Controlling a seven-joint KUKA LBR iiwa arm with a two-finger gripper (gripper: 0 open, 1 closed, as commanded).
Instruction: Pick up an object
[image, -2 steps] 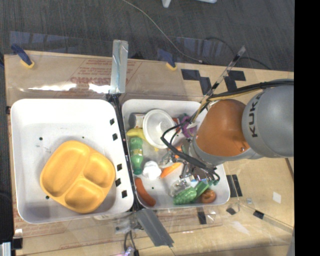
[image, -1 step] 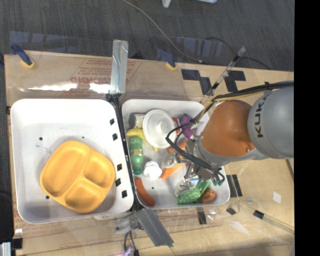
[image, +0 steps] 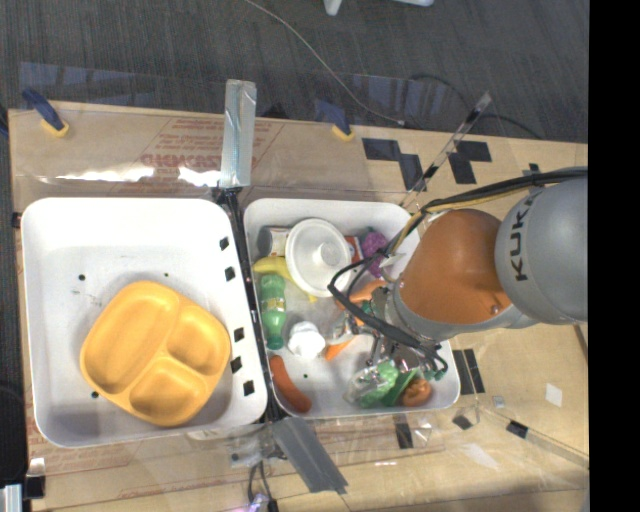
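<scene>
The right bin (image: 262, 222) holds a jumble of small items. A white cup (image: 318, 252) lies near its back, with a yellow piece (image: 270, 268) and a green bottle (image: 272, 305) to its left. A white lump (image: 306, 342) and a brown sausage (image: 288, 387) sit toward the front left. A shiny green packet (image: 385, 385) lies at the front right. The arm's orange band (image: 452, 268) covers the bin's right side. My gripper (image: 383, 347) reaches down just above the green packet, amid dark cables.
The left bin (image: 50, 230) holds a yellow divided plate (image: 155, 350). A purple item (image: 373, 243) and an orange piece (image: 340, 349) lie by the arm. A taped divider (image: 238, 135) runs between the bins. Cardboard (image: 120, 140) surrounds both.
</scene>
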